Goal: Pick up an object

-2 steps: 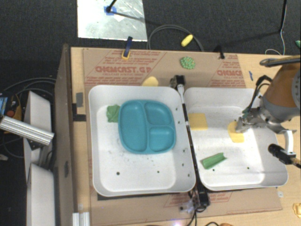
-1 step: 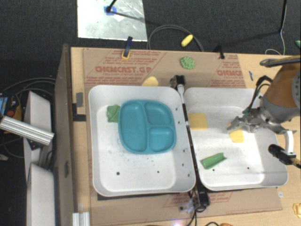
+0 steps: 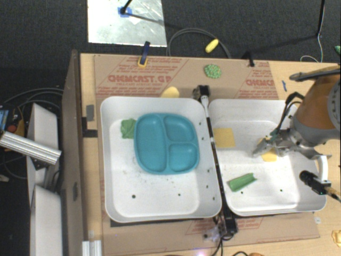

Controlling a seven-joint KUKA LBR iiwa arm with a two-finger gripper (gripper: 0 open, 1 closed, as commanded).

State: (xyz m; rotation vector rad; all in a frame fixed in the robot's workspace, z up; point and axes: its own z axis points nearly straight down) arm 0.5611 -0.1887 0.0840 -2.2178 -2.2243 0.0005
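Gripper: two-finger gripper point(image 3: 265, 147) low in the right white bin point(image 3: 250, 204); grip state cannot be told.
Small yellow piece point(image 3: 270, 157): just beside the gripper tips.
Green wedge point(image 3: 241, 182): below-left of gripper.
Yellow square block point(image 3: 224, 137): left of gripper.
Cardboard sheet point(image 3: 139, 79): red print "CHEMCAST GP".

dark carpet floor point(image 3: 42, 31) around a cardboard-topped bench point(image 3: 133, 71).

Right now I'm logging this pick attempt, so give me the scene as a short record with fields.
left bin: blue divided plate, green piece at the plate's left edge
right bin: yellow square, green wedge, small yellow piece
end effector: low in the right bin, at the small yellow piece
grasp: not confirmed
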